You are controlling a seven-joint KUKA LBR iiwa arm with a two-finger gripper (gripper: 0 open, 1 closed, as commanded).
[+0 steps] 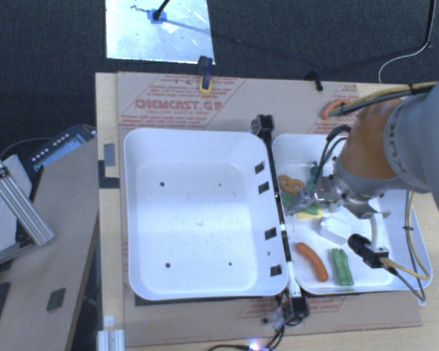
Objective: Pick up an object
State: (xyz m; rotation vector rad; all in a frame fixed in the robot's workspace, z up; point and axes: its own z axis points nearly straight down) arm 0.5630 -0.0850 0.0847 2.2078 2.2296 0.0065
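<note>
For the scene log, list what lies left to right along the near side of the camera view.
left white bin → orange sausage-shaped piece → green stick, the last two lying in the right white bin.

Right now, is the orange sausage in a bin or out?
In: the orange sausage lies on the floor of the bin under the arm.

Grey arm [417, 134] enters from the right edge and slants down and leftward. It has an orange band [369, 148] just above the wrist [355, 189], and the wrist is tipped down-left. The end effector [312, 196] sits low at the arm's leftmost end, pointing left and down; its tip is too cluttered to read.
</note>
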